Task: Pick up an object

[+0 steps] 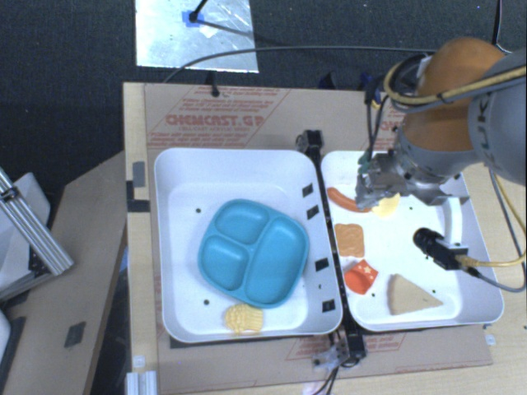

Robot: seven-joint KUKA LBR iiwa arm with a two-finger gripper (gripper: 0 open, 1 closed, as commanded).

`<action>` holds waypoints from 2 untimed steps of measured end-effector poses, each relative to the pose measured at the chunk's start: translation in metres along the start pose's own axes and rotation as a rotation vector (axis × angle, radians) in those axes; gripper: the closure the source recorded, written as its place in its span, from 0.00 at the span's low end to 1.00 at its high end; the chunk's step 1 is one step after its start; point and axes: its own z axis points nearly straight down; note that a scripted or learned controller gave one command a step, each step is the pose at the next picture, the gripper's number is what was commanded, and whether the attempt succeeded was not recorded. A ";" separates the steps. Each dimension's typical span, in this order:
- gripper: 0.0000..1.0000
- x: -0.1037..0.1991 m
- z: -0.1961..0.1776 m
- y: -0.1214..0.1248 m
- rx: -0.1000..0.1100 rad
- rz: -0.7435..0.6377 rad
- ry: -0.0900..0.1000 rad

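Observation:
My gripper (368, 194) hangs low over the back of the right bin (473, 299), its tips right above an orange sausage-shaped piece (343, 198) and beside a pale yellow piece (385, 206). Further forward in that bin lie a toast-coloured square (350, 239), a red-orange piece (360, 276) and a tan wedge (412, 295). The arm's body hides the bin's back right part.
The left bin (177, 212) holds a blue divided plate (251, 252) and a yellow corn piece (244, 318) near its front wall. A black divider clip strip (323, 229) runs between the bins. A black cable fitting (435, 246) sits over the right bin.

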 end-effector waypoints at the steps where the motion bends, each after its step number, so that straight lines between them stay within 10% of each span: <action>1: 1.00 0.046 -0.004 -0.003 0.000 0.001 0.000; 2: 1.00 0.096 0.007 -0.017 0.002 0.001 0.000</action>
